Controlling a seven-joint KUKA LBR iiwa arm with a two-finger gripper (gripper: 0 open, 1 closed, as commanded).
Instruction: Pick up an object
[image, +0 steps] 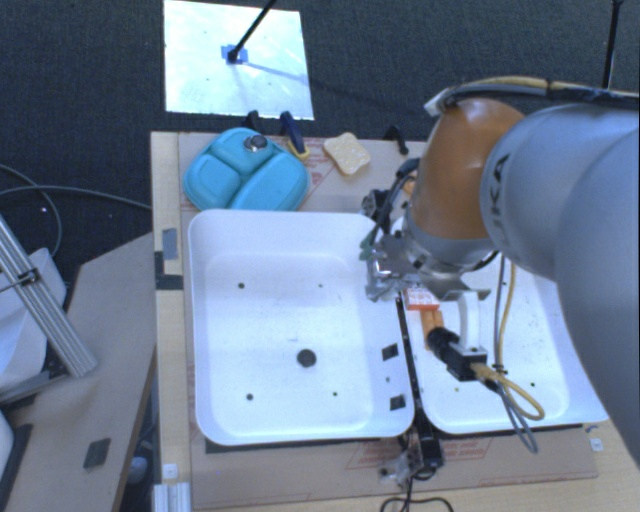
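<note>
My gripper (384, 278) hangs low over the seam between the two bins, at the left bin's right wall, and the big grey arm with its orange band hides much of it. In the left bin (230, 300) a small dark round disc (306, 357) lies on the floor, well to the left of and below the gripper. A small orange and red thing (428, 308) shows just under the wrist in the right bin (560, 390); most of it is hidden. I see nothing held.
Behind the bins lie a blue divided plate (245, 172), a tan sponge-like piece (347, 153) and a blue clamp (293, 131). A shiny sheet (235, 60) lies on the dark floor further back. An aluminium frame (40, 300) stands at the left.
</note>
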